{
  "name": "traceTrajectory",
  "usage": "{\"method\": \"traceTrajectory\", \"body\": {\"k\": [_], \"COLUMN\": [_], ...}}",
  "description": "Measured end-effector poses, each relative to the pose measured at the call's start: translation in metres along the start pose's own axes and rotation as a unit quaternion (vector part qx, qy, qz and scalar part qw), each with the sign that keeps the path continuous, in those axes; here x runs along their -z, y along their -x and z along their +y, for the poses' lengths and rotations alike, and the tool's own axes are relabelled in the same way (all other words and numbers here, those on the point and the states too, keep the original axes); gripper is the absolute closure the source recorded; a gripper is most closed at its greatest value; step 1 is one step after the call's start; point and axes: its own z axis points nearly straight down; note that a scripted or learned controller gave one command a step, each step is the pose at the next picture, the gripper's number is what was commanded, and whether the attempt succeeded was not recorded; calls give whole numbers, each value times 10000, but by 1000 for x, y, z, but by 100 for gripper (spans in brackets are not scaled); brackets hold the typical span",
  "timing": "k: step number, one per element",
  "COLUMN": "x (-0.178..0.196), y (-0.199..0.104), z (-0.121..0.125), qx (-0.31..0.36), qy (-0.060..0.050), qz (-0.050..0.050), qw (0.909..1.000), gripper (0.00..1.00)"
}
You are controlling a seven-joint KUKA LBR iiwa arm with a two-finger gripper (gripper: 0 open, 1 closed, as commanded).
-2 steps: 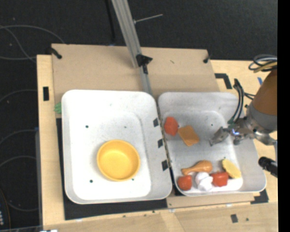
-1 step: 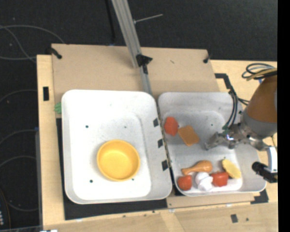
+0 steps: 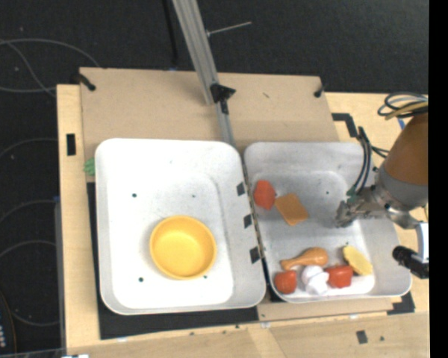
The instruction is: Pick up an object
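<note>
While the hand [image 3: 349, 213] hangs low in the right bin [image 3: 306, 159], grip unclear, a bread slice [image 3: 292, 209] lies left of it.

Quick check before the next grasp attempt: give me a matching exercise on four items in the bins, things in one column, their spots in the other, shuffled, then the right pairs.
Things:
1. yellow bowl
2. orange block
3. yellow banana-like piece
4. gripper

Places:
A. over the right bin's right part, above the bin floor
B. left bin, lower middle
C. right bin, beside the red ball near the divider
D. right bin, lower right corner cluster

Pairs: 1-B, 2-C, 3-D, 4-A
</note>
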Motion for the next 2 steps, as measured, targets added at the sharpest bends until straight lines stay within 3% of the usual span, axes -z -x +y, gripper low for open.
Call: {"method": "traceTrajectory", "body": {"k": [2], "x": [108], "y": [-3], "z": [8], "qx": [50], "qy": [6], "qz": [4], "qw": [10000], "gripper": [100]}}
